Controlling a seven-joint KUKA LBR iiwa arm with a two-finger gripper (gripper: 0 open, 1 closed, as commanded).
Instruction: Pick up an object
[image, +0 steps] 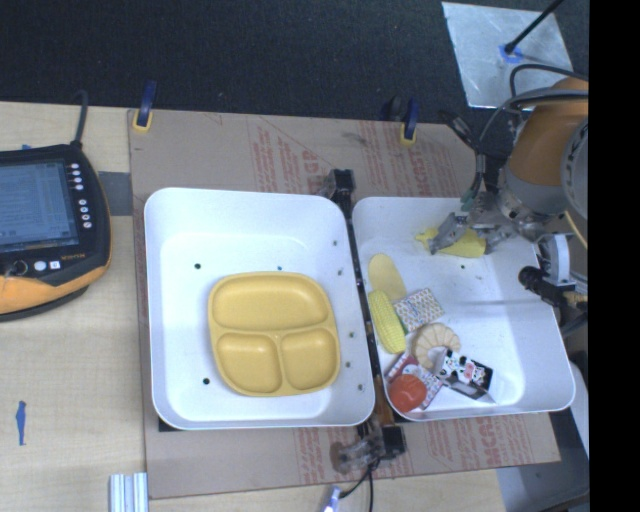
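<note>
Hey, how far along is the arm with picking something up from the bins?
Done: the gripper is down in the right white bin, at the yellow object near the far wall. In hand: nothing visibly lifted; that object lies on the bin floor. Left: grasping and raising it. The yellow divided tray sits in the left bin.

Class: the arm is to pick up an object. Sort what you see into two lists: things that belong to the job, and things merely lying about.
Belong to the job:
gripper
yellow piece at the gripper
corn cob
red round item
right bin

Lying about:
yellow divided tray in the left bin
handheld control pendant
blue clamps
</note>
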